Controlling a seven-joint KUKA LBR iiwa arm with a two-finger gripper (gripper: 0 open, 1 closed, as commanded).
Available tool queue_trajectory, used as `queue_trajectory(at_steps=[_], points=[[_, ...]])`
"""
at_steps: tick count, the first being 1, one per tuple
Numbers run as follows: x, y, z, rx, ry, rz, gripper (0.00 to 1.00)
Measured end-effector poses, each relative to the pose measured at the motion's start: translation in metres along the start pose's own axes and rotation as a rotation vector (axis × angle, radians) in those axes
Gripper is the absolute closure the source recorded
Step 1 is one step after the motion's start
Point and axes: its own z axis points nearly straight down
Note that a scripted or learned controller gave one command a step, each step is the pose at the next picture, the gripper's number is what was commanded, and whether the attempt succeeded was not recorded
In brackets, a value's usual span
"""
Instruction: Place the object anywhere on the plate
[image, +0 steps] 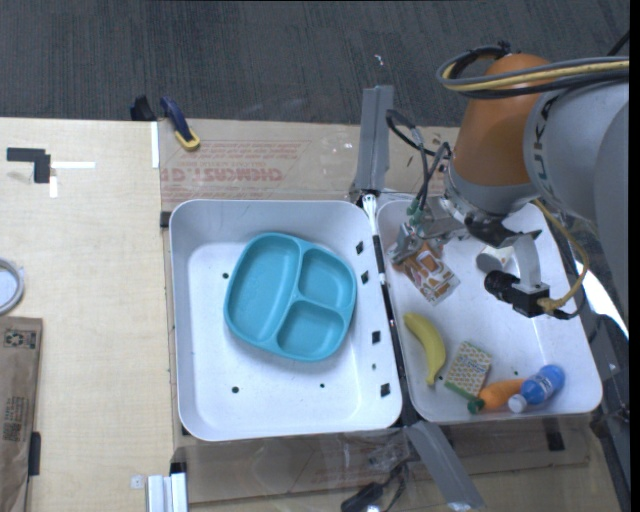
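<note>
A blue three-compartment plate (290, 297) lies in the left bin (200, 400) with nothing on it. My gripper (412, 238) hangs low over the upper left corner of the right bin (560, 340). Right under and beside it lies a crumpled orange-and-white snack packet (430, 273), whose upper end meets the gripper's tip. Whether the packet is gripped is hidden by the wrist and cables.
The right bin also holds a banana (428, 345), a speckled sponge (468, 368), a carrot (495, 394) and a small blue bottle (537, 387) near its front edge. The metal divider (380, 300) between the bins runs just left of the gripper. A black wrist fitting (515, 288) sticks out over the bin's middle.
</note>
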Motion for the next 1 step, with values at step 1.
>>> queue_trajectory(at_steps=[1], points=[[0.0, 0.0001, -0.0001, 0.0, 0.0, 0.0, 0.0]])
